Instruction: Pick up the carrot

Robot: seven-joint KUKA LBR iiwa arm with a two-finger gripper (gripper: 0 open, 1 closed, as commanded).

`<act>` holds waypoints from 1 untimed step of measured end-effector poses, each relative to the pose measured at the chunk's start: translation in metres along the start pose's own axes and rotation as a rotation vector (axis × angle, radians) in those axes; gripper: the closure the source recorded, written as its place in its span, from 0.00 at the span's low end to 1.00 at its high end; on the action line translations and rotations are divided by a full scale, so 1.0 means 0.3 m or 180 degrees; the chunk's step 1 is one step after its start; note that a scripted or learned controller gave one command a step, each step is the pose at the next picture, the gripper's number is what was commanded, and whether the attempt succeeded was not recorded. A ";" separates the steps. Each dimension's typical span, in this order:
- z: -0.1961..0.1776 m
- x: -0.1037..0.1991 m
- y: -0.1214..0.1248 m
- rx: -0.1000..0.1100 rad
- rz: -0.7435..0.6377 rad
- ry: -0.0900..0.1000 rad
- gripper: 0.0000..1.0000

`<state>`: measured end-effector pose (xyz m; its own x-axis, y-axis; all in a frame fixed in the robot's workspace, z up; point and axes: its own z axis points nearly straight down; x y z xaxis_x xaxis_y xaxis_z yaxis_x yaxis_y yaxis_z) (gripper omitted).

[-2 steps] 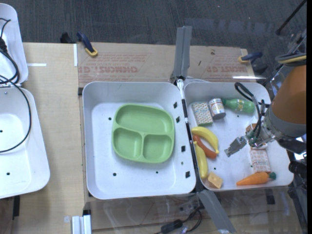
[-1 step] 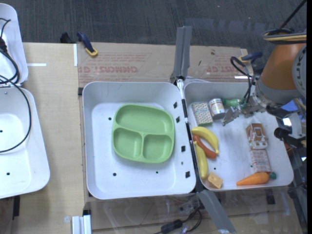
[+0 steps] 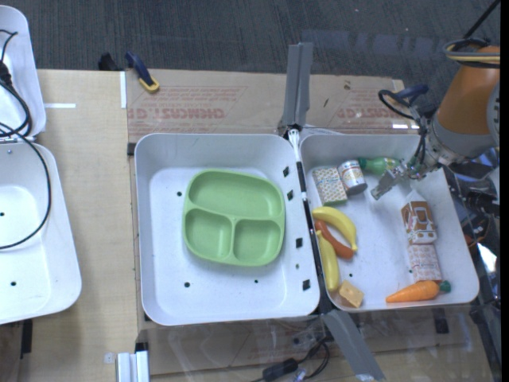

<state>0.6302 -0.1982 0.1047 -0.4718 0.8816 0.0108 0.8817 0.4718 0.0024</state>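
Your claw point(image 3: 391, 183) hovers near the right bin's point(image 3: 469, 289) far edge; I can't tell its grip. The carrot point(image 3: 413, 292) lies by the near right corner.

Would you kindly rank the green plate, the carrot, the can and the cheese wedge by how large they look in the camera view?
Largest to smallest:
1. Green plate, by far
2. Carrot
3. Can
4. Cheese wedge

The can and cheese wedge look close in size, so their order is unsure.
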 end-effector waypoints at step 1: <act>-0.087 0.075 0.152 0.0002 -0.0851 -0.0046 0.00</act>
<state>0.6600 -0.1571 0.1310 -0.6880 0.7257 -0.0045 0.7257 0.6880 0.0025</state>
